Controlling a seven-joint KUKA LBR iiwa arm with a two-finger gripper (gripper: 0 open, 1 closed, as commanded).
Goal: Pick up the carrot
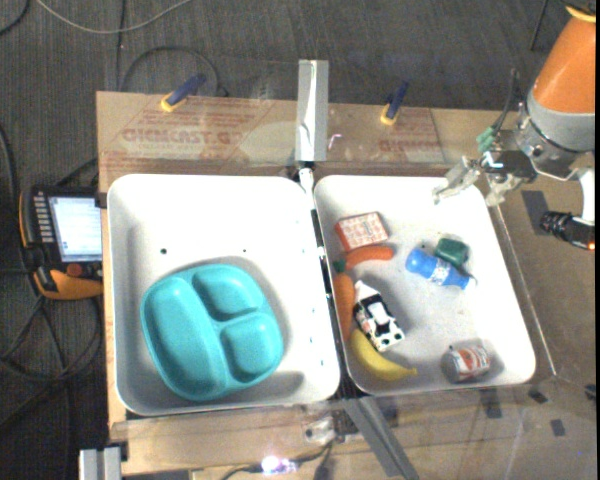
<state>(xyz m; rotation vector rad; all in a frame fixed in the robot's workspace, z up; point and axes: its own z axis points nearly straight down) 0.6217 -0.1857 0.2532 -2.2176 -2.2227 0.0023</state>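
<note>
Pincer [465,176] is held over the right bin's [510,268] far rim, fingers apart, nothing gripped. Carrot [344,293] lies against the left wall; judged light, stiff, slippery, best gripped mid-length.

Orange carrot [345,293] lies lengthwise along right bin's left wall; untouched.
</note>
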